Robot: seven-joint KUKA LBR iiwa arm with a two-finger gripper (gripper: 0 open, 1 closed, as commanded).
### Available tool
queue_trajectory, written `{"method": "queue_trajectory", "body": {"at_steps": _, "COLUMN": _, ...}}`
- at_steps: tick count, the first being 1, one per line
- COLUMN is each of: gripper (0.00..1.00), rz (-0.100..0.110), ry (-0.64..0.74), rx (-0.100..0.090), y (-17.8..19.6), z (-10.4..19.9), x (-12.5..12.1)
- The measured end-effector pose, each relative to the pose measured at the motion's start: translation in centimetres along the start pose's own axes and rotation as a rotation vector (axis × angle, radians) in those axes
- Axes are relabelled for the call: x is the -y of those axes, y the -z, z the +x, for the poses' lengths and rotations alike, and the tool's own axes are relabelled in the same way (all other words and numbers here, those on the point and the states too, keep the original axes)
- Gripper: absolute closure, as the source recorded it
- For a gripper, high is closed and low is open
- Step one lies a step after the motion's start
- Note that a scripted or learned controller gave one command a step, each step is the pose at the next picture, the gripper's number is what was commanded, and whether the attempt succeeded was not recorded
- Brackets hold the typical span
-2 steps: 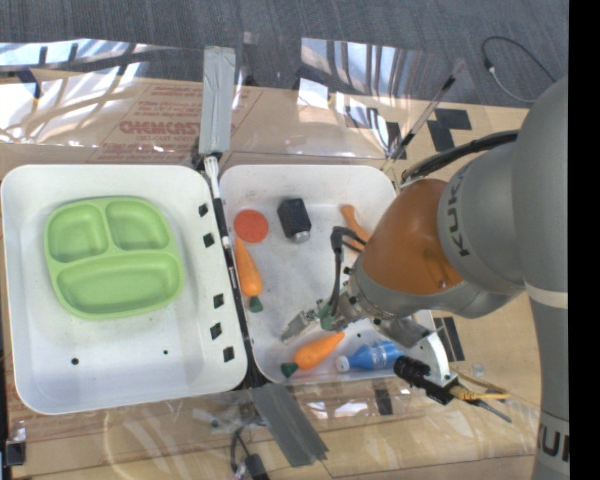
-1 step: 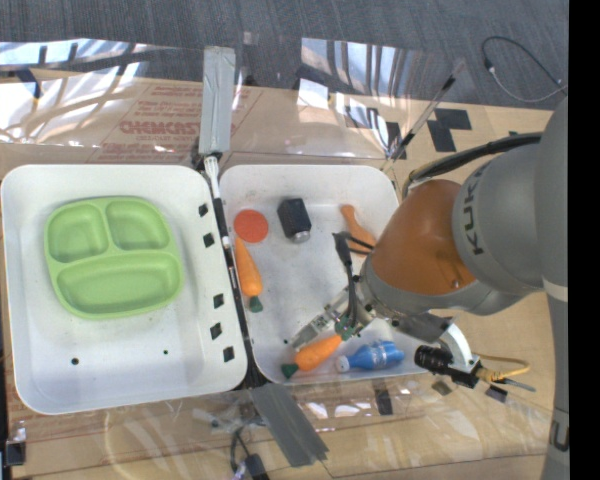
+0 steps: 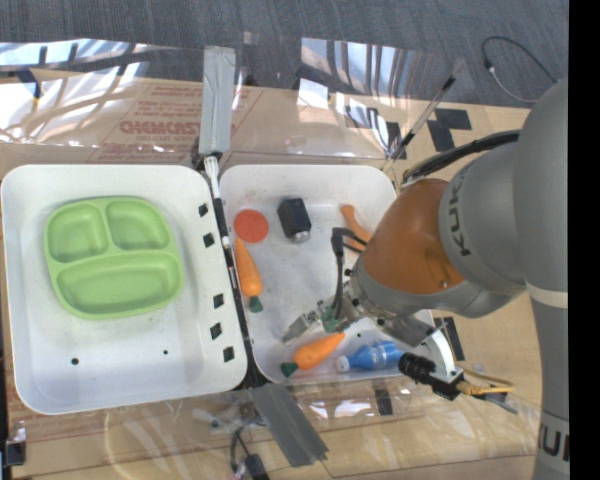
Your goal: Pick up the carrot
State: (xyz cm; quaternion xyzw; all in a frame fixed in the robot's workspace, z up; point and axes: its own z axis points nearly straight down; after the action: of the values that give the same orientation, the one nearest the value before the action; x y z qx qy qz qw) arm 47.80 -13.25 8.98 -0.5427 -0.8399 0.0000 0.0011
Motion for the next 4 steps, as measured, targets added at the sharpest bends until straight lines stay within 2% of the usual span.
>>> {"method": "queue_trajectory", "body": {"at_steps": 1, "gripper": 0.00, "rz": -0.001, "ry": 0.153, "rx": 0.000, "y": 0.0, "z": -2.2, "x": 1.0}}
{"method": "queue_trajectory", "body": {"at_steps": 2, "gripper": 0.00, "rz": 0.001, "ry": 0.145, "rx": -0.002, "y": -0.1, "z": 1.5, "x": -0.7}}
{"method": "queue_trajectory", "body": {"at_steps": 3, "gripper": 0.00, "rz": -0.001, "ry": -0.053, "rx": 0.001, "y": 0.1, "z": -2.8, "x": 1.2}}
{"method": "queue_trajectory", "body": {"at_steps": 4, "gripper": 0.00, "rz": 0.001, "ry": 0.013, "rx": -0.001, "y": 0.0, "z": 1.5, "x": -0.6}}
